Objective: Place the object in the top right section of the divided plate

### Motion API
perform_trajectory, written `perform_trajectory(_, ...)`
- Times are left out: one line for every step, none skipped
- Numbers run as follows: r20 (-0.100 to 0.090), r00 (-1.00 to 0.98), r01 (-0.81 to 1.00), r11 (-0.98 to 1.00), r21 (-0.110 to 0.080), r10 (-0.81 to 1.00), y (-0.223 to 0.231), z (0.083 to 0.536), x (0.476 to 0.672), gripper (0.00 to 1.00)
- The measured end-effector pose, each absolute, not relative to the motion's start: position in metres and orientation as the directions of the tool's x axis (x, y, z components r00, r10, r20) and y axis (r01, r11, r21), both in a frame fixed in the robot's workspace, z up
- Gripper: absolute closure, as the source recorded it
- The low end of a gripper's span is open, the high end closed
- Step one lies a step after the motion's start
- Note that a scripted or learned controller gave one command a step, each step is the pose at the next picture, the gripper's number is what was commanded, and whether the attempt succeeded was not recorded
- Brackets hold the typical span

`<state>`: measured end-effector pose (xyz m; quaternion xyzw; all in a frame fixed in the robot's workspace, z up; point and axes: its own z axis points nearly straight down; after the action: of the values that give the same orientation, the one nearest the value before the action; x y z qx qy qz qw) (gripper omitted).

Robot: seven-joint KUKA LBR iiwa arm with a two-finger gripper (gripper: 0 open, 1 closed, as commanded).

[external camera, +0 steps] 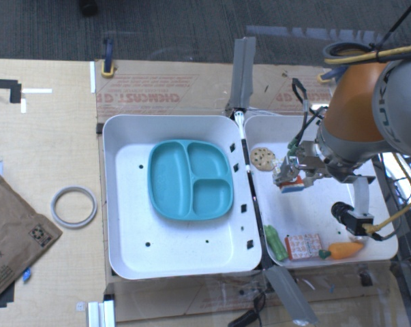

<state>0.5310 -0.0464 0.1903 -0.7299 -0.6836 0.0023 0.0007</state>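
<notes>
Over the right bin (379, 182), the gripper (292, 176) hangs low, and whether it is open or closed cannot be told from this angle; a small red-and-white patch shows just below it, but it is too blurred to say whether that is something being carried or part of the tool. Just beside it to the left lies a cookie (262, 157), flat on the bin floor and apart from the gripper. Along the near edge of the same bin sit a green vegetable (275, 243), a small red-and-white packet (303, 245) and a carrot (344, 250), all well apart from the gripper.

In the left bin (123, 203), the blue divided plate (190, 180) lies with all three sections bare, including the top right section (208, 161).

As a judgement: the task looks to be at its early stage. Nothing has reached the plate, and which item is meant cannot be told for sure. Left to do are a confirmed pick, the carry across the wall between the bins, and the release into the top right section.
</notes>
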Motion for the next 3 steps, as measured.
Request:
perform_trajectory(-0.002,0.199,0.98,-0.199,-0.006,0.98,-0.103,0.148,0.512,1.0)
perform_trajectory(0.0,0.03,1.0,-0.03,-0.003,1.0,-0.096,0.091,0.486,1.0)
perform_trajectory(0.001,-0.284,0.959,0.284,-0.002,0.959,-0.094,0.102,0.477,1.0)
